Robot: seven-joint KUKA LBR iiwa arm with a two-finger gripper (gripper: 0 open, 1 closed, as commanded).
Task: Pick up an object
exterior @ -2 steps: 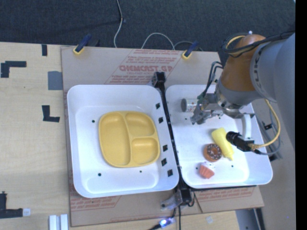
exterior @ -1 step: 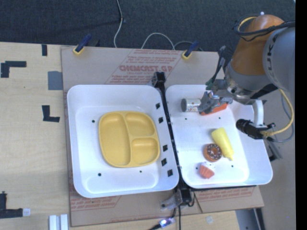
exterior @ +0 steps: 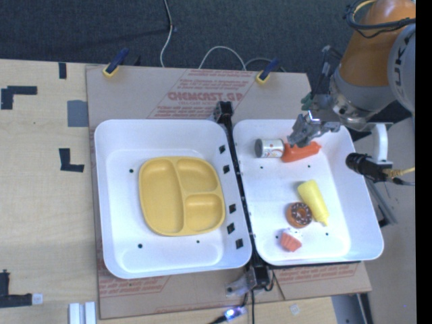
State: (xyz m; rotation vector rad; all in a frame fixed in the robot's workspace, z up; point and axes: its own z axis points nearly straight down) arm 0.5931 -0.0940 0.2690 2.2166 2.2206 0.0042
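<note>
Nearest, a toy cupcake (exterior: pixel 291 240) lies apart; upper right, the hand (exterior: pixel 302 135), grip unreadable, could nudge the orange piece (exterior: pixel 301 152) into the can (exterior: pixel 271 148).

The arm (exterior: pixel 378 39) is bulky and rounded, with a smooth grey shell. A glossy orange band (exterior: pixel 378 25) wraps it above the wrist, domed and catching a small white highlight at the top. A thin dark cable (exterior: pixel 351 12) loops beside the band's left edge. Below the band the wrist narrows into a grey and silver block with dark fittings. The gripper (exterior: pixel 304 132) is slim metal, grey with dark parts. A black cylindrical piece (exterior: pixel 364 164) juts out lower down, beside a white bracket (exterior: pixel 383 140).
</note>
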